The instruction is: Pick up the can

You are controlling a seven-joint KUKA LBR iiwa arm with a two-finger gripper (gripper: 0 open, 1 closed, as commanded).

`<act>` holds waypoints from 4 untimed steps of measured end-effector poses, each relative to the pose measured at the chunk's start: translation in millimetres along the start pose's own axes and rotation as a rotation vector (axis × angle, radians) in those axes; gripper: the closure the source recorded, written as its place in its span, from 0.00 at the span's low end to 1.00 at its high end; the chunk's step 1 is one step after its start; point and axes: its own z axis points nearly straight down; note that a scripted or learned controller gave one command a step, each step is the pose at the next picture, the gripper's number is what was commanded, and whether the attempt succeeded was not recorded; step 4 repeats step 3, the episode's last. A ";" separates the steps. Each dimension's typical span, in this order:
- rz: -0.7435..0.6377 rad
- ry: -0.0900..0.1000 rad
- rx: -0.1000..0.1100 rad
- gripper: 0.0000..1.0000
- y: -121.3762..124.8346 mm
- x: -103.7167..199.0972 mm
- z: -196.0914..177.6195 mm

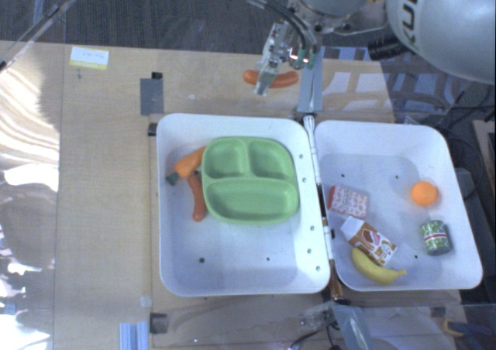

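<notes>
The can [436, 237] is small and green with a dark label. It stands near the right wall of the right bin [387, 139]. My gripper [288, 77] hangs high over the bench behind the two bins, above the seam between them and far from the can. Its two fingers stand apart, so it is open. An orange-red sausage-shaped toy [273, 77] shows on the bench between and behind the fingers; I cannot tell whether they touch it.
The right bin also holds an orange ball [424, 193], a red-and-white box [348, 201], a small carton [370, 241] and a banana [377, 267]. In the left bin [232, 263] lie a green divided plate [249, 180], a carrot [188, 162] and a red sausage [198, 197].
</notes>
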 end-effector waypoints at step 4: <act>-0.596 0.013 0.003 1.00 9.4 -1.4 4.1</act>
